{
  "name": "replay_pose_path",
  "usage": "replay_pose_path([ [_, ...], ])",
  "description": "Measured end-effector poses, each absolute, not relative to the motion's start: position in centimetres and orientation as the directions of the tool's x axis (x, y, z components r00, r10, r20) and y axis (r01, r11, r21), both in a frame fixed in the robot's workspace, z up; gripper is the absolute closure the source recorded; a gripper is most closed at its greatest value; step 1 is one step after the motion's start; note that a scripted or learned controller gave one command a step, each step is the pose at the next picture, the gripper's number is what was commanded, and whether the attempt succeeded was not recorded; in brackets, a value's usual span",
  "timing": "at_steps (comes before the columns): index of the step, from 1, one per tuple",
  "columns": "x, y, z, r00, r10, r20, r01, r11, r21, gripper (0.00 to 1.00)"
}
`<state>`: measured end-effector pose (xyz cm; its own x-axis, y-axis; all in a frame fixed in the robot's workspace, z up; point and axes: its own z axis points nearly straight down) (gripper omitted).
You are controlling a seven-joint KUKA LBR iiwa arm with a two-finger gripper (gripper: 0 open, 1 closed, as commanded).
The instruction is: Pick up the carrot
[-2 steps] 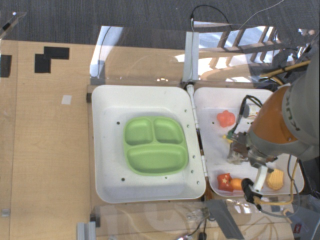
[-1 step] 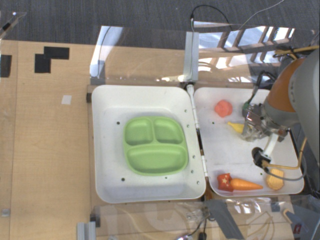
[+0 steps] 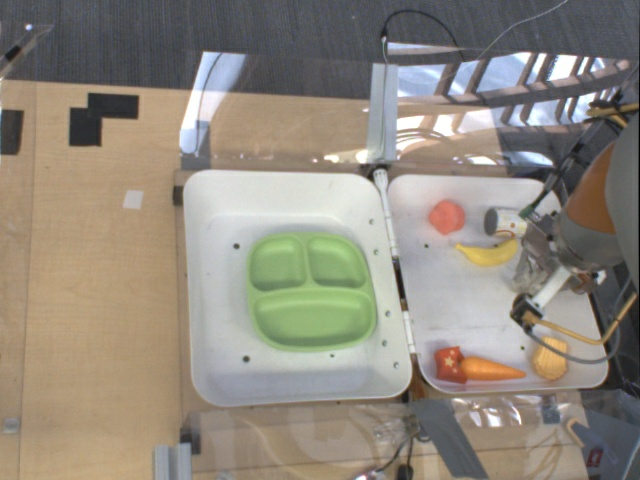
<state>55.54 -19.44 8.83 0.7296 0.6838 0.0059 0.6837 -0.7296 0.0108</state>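
The carrot [image 3: 492, 371] is sitting in the right bin [image 3: 440, 298], down along its bottom edge in the lower right of the frame. It lies flat and roughly sideways, fat end to the left and pointy tip to the right. The fat end is right up against a red item with a bit of green on top [image 3: 449, 364]; they look like they're touching. Just off the carrot's tip, in the bin's lower right corner, there's a small yellow-orange round fruit [image 3: 549, 360], close but with a little gap.

The claw [image 3: 537, 268] hangs over the right side of that same bin, above the carrot in the frame and well clear of it, so nothing's grabbed. Honestly can't tell if the claw is open or closed from this angle, since the wrist and the arm [image 3: 592, 218] coming in from the right edge cover it.

Other stuff in the right bin: a banana [image 3: 488, 254] just left of the claw, curved and lying flat, and a red ball-ish thing [image 3: 447, 216] up and to the left of the banana, near the bin's top.

The left bin [image 3: 215, 268] has a green divided plate [image 3: 310, 290] pretty much in its middle, two small sections on top and one long one below.

The wooden surface [image 3: 90, 318] fills the left of the frame, with some black blocky marks [image 3: 100, 116] in the upper left.
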Motion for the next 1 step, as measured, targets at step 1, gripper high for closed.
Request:
replay_pose_path([
  [1, 52.01, -17.17, 8.92, 0.940, 0.342, 0.012, 0.342, -0.940, 0.009, 1.00],
])
